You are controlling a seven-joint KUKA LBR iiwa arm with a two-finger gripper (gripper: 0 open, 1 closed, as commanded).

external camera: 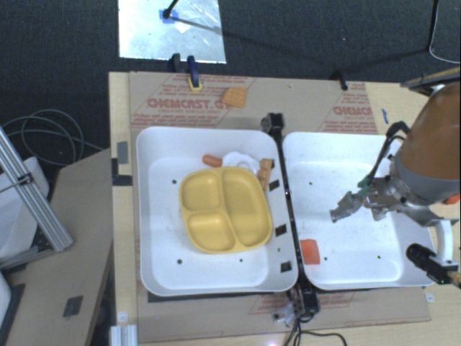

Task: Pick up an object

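Reached in from the right over the right bin (346, 157), grey arm (425, 157) with a bulky orange-brown band. Ended in a small metallic gripper (344, 209), pointing left and hanging over the bare white floor of that bin, near its middle. Could not tell whether spread or pressed together: too small and blurred at the tip. Nothing seen between its tips, and nothing touched as far as could be made out.

Lay in the right bin's lower left corner, close to the divider (284, 193), a small orange-red block (309, 251), soft-edged and matte, well apart from the gripper.

Filled much of the left bin (155, 193), a yellow plastic tray (225, 209), smooth, rounded at the corners, split into three shallow compartments and turned at a slant. Just above its upper edge, a short orange sausage-shaped piece (212, 161), a crumpled white thing (240, 159), and a small tan block (265, 169) standing by the divider.

Both bins shallow, glossy white, dotted with small dark marks. Set on a brown cardboard sheet (180, 101) printed in red, on the bench. Rested on that cardboard beyond the bins, a flat tan piece (234, 96) and a blue and yellow clamp (193, 73).
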